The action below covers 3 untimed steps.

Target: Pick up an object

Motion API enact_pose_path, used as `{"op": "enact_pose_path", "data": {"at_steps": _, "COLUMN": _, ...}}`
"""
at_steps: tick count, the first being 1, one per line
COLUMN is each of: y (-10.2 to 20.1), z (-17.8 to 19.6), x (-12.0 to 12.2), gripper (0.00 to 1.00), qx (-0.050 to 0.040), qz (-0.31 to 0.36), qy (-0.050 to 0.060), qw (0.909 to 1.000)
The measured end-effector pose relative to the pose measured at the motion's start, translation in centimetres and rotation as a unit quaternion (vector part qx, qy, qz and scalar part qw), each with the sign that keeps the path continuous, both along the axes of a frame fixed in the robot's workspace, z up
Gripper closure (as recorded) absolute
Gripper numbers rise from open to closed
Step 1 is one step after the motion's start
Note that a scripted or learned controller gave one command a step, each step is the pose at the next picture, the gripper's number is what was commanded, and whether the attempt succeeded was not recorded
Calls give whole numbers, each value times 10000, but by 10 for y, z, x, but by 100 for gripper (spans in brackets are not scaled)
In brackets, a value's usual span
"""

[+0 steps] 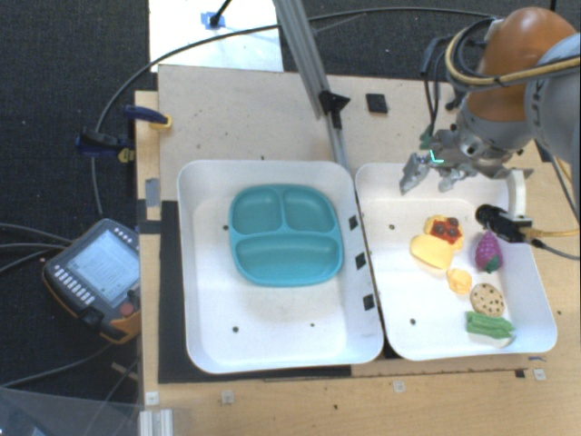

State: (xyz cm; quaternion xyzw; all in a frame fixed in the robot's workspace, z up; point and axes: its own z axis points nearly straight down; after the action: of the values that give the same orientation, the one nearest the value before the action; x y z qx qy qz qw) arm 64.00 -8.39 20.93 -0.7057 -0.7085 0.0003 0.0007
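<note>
Claw open above right bin, nothing between its fingers.

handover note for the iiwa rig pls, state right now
Gripper: open, holding nothing, above the far edge of the right bin.
Toys, all in the right bin's right half: pizza slice, yellow piece, purple grapes, small yellow piece, cookie, green pod.
Left bin: teal divided plate.
Done: nothing picked yet.
Left: descend on a toy, close, lift.
</note>
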Motion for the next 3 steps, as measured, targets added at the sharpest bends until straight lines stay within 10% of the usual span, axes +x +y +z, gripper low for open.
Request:
{"op": "enact_pose_path", "data": {"at_steps": 1, "y": 0, "z": 2, "x": 1, "gripper": 0, "qx": -2, "qz": 2, "qy": -18, "qw": 10000}}
{"op": "enact_pose_path", "data": {"at_steps": 3, "y": -6, "z": -112, "x": 11, "gripper": 0, "qx": -7, "qz": -14, "qy": -2, "qw": 10000}}
